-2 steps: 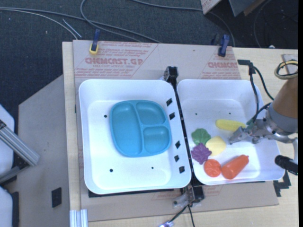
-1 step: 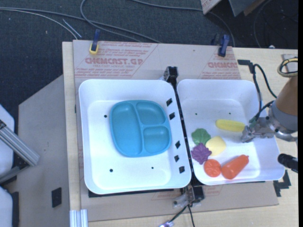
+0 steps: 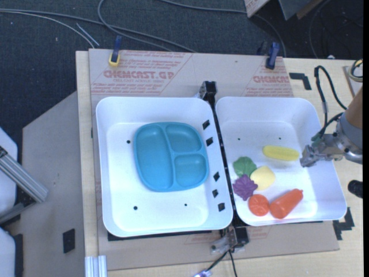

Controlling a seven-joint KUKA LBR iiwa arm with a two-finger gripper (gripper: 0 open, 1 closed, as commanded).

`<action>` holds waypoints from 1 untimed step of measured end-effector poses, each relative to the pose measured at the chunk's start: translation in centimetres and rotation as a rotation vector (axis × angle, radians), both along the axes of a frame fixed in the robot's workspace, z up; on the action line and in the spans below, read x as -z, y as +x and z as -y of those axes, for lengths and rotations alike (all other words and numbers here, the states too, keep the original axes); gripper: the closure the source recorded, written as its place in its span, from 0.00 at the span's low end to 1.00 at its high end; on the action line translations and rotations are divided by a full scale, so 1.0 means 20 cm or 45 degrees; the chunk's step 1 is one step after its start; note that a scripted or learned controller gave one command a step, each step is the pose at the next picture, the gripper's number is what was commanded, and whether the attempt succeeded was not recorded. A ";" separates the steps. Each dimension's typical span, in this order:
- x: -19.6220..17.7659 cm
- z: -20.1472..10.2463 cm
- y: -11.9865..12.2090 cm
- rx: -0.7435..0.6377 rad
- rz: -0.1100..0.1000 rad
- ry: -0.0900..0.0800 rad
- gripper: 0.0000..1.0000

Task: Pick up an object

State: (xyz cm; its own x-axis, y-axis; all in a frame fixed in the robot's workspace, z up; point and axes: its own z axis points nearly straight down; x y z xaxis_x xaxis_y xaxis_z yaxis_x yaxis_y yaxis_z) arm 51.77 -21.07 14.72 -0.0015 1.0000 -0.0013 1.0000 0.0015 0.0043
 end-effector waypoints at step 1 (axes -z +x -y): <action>-0.32 0.01 0.02 0.000 0.003 -0.002 1.00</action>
